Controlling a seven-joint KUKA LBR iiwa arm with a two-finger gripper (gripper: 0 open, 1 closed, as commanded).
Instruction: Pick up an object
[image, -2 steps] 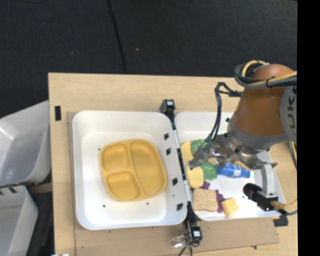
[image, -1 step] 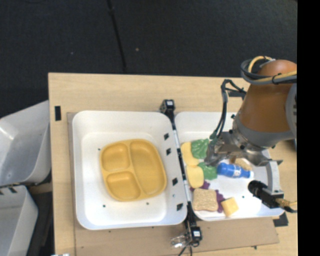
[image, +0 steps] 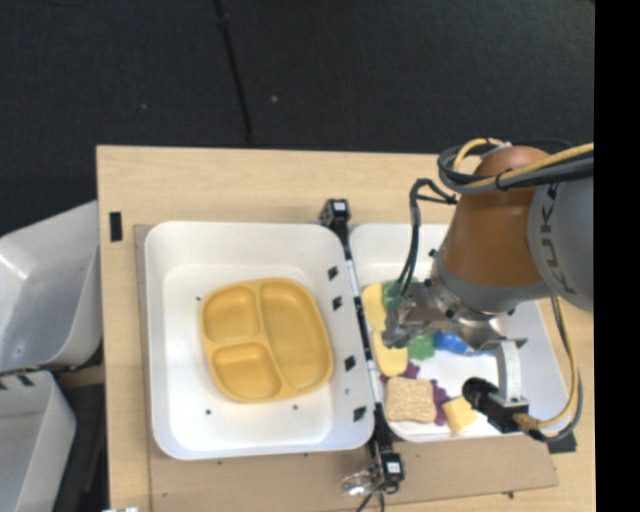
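The arm reaches down into the right bin (image: 400, 240), its orange band and grey wrist covering much of the bin's middle. My gripper (image: 400, 322) is low among a cluster of small items near the bin's left wall. Around it lie a yellow piece (image: 374, 301), a green piece (image: 420, 347), a blue piece (image: 452, 343) and another yellow piece (image: 392, 360). Nearer the front sit a tan sponge-like block (image: 410, 400), a purple piece (image: 440, 393) and a small yellow block (image: 459, 413). The wrist hides whatever is under the fingers.
The left bin (image: 170, 400) holds a yellow three-compartment plate (image: 266, 338) at its centre. A divider with black clips (image: 350, 330) separates the bins. The wooden bench (image: 125, 180) borders them; a white object (image: 45, 290) stands off its left edge.
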